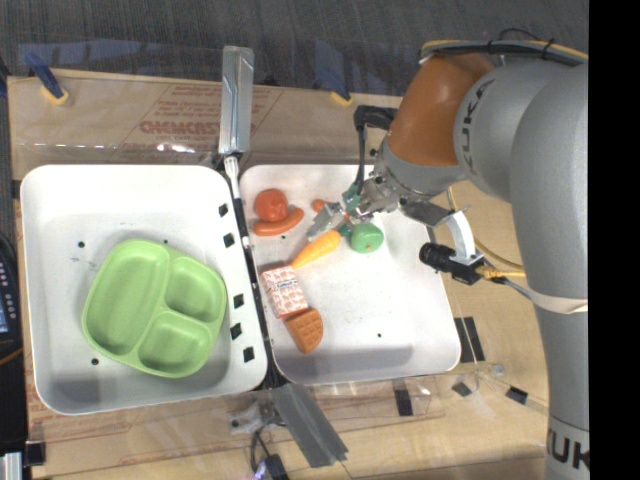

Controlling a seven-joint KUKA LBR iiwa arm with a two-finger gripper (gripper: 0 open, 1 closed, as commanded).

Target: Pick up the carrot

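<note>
Hovering at the approach step, gripper (pixel 348 211) low over the right bin (pixel 420 338) just above the carrot (pixel 316 249) lying slantwise beside a green toy (pixel 366 237), finger state impossible to tell; next, descending and closing squarely across it.

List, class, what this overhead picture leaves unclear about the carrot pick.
- Gripper: fingers too small and cluttered in the camera view to judge.
- Carrot: its leafy end runs under the gripper.
- Small orange piece beside the gripper: too small to identify.
</note>
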